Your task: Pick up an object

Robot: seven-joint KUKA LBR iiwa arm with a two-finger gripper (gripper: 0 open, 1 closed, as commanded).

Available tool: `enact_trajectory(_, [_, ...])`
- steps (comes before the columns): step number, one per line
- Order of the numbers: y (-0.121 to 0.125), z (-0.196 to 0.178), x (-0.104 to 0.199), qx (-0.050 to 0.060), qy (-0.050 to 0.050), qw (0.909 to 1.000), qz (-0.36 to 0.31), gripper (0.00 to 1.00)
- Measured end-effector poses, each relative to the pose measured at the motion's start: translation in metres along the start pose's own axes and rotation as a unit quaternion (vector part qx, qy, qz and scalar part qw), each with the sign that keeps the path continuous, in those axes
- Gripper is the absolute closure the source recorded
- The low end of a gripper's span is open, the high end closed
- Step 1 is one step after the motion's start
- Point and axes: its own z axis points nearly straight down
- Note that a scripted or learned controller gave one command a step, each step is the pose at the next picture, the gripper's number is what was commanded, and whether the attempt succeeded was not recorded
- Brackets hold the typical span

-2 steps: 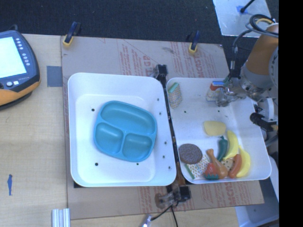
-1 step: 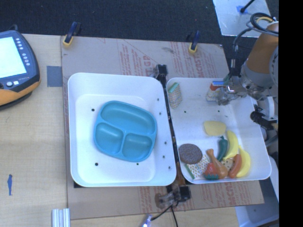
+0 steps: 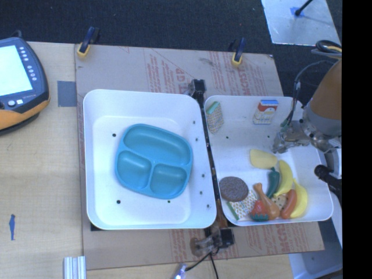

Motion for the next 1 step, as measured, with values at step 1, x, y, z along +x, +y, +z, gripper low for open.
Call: enact_trajectory(1, [0.0713, -0.0008, -0.0003, -0.001, 0.0, 1.0, 0.001, 0.0])
